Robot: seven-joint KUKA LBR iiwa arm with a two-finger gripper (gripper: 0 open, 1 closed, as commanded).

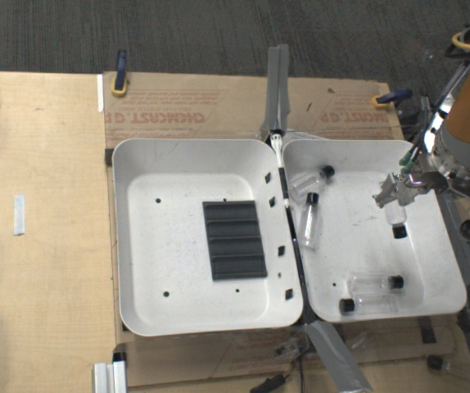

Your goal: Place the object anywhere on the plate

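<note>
My gripper (397, 205) above right bin (431, 301), near its right side; clear tube with black cap (398, 223) hangs upright between my fingers, clamped. Black ribbed plate (234, 239) lies flat in centre of left bin (137, 219), well apart from gripper. Right bin floor: second clear tube (309, 218) near left wall, third (372, 290) near front edge. Cardboard sheet (219, 109) under both bins.

Bright, even overhead light; the white bins (194, 158) look near washed out, with soft, faint shadows along their walls. Focus is slightly soft throughout, and small items look grainy.
</note>
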